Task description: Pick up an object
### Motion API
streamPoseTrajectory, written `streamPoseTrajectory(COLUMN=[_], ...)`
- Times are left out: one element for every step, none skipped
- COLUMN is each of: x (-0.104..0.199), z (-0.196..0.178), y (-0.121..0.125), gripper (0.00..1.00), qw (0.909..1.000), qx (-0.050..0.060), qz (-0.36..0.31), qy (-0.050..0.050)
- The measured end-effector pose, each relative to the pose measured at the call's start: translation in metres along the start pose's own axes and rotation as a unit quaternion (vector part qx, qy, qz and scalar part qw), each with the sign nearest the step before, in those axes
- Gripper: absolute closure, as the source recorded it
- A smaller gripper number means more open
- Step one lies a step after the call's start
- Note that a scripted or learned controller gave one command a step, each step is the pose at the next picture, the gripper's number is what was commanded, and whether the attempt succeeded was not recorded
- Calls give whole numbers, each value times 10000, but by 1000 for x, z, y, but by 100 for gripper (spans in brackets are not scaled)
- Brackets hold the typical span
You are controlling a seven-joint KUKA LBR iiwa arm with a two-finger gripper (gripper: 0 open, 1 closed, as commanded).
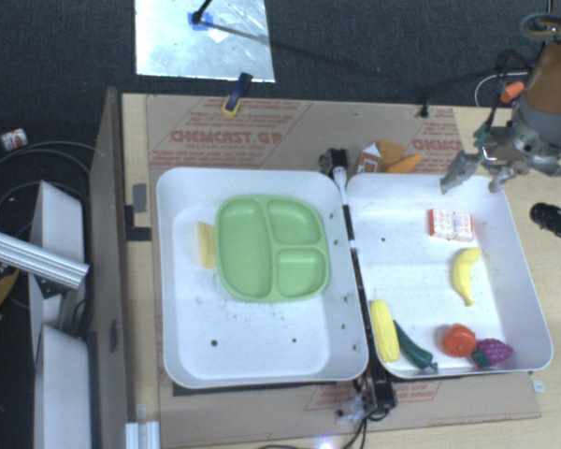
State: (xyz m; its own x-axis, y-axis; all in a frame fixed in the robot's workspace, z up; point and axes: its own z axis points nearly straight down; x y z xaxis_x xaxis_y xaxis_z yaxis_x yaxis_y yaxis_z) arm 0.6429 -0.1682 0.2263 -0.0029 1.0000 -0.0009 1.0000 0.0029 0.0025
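Open, empty end effector (475,169) with two grey fingers spread, hovering over right bin (528,279) far rim. Just below: small flat red-and-white packet (450,224), print unreadable. Further below: smooth plastic banana (465,274), glossy tomato (458,340), knobbly purple grapes (493,352). Leftward: cardboard printed "CHEMCAST" (226,136).

Looked like robotics lab: plywood bench (290,124) on dark carpet (374,26), two white bins (192,279), toy food (466,274), loose cables (33,171), robot arm (547,92) reaching in
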Motion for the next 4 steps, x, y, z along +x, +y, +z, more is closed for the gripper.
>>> streamPoseTrajectory(x=[-41, -27, -29, 14], z=[65, 146, 131, 66], y=[-41, -74, -71, -4], gripper=[0, 0, 100, 100], qw=[10000, 10000, 10000, 10000], qx=[32, 29, -11, -53], qz=[28, 14, 6, -39], qy=[5, 14, -3, -2])
